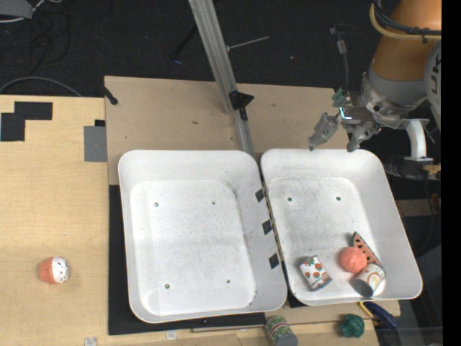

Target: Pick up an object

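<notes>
The surface [180, 114] is a tan board flanked on its left by a paler wooden panel, and it carries two shallow white bins side by side. The left bin [137, 193] has a lightly speckled floor. The right bin [392, 200] holds a small cluster of objects in its near right corner. No brand, label or legible writing can be made out anywhere; the only print is a red pattern on a white ground, too small to read.

The arm [403, 49] comes in from the upper right, its orange band above a grey wrist, angled down and to the left. The gripper [336, 137] hangs just past the far rim of the right bin, its two dark fingers spread apart with nothing between them, well apart from the objects.

In that cluster, a small white cup with red print [315, 272] lies tilted, its long axis running roughly from near left to far right. Just right of it sits a red ball [352, 259], touching a triangular red-and-dark wedge [365, 246] behind it. A short cylinder [370, 280] with a dark end lies beside the ball, pointing toward the near left.

Outside the bins, an orange-and-white ball [54, 270] rests on the wooden panel, and a green lump [352, 326] and a small patterned can [278, 330] lie by the near edge.
</notes>
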You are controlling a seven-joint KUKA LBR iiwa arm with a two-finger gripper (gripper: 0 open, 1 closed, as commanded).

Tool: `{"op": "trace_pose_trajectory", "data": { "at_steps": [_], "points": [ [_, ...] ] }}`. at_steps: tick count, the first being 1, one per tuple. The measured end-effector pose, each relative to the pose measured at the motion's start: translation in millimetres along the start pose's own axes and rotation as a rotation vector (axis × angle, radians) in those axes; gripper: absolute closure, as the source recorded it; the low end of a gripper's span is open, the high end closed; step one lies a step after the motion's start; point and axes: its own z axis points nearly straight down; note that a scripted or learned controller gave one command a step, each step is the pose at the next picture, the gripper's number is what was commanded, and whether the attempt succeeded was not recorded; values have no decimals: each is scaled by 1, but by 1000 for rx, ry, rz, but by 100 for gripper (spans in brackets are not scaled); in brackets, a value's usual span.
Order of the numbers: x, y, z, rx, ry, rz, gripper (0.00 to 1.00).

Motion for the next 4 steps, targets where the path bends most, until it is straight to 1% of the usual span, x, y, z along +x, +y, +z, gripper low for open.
{"op": "trace_pose_trajectory", "data": {
  "at_steps": [1,2,3,4],
  "points": [
    [0,1,-3,-5,-1,-1,0],
    [6,-3,43,0,-1,0,0],
    [-3,-1,100,1,-1,2,0],
    [4,-6,147,1,0,4,0]
  ]
}}
